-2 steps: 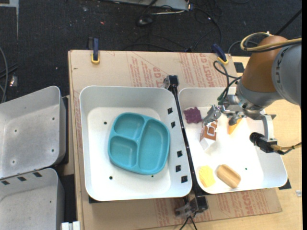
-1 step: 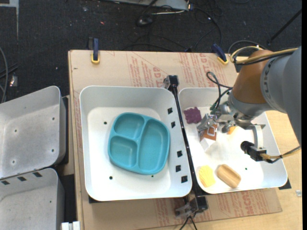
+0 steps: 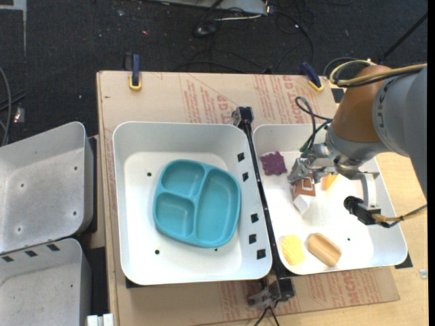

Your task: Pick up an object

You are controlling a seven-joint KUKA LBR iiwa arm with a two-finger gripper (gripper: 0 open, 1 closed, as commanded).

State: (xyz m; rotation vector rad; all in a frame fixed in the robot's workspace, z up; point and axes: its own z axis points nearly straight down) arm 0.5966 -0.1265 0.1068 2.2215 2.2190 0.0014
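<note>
— What do we see in the left bin [image 3: 129, 182]?

— We see a smooth teal plate [image 3: 197, 202] with three dips in it. It lies flat in the middle of the white bin.

— And in the right bin [image 3: 387, 246]?

— We see a bumpy purple lump [image 3: 273, 162] near the top left corner. Low down lie a ridged yellow piece [image 3: 293, 249] and a tan bread roll [image 3: 324, 248], side by side. There is also a little box [image 3: 304, 190], brown and white, in the middle, tilted on the bin floor, and a small orange bit [image 3: 329, 180] just beside it.

— Where is the pincer [image 3: 307, 175]?

— It hangs right over the little box, at the end of the grey arm [image 3: 401, 117] with its shiny orange band. We cannot tell if it is spread or pressed together, or if it touches the box.

— What is under the bins?

— A flat brown cardboard counter [image 3: 190, 97] with red print. Blue and yellow clamps [image 3: 135, 71] grip its far edge. Behind it we see dark speckled floor [image 3: 61, 26] with black cables.
</note>
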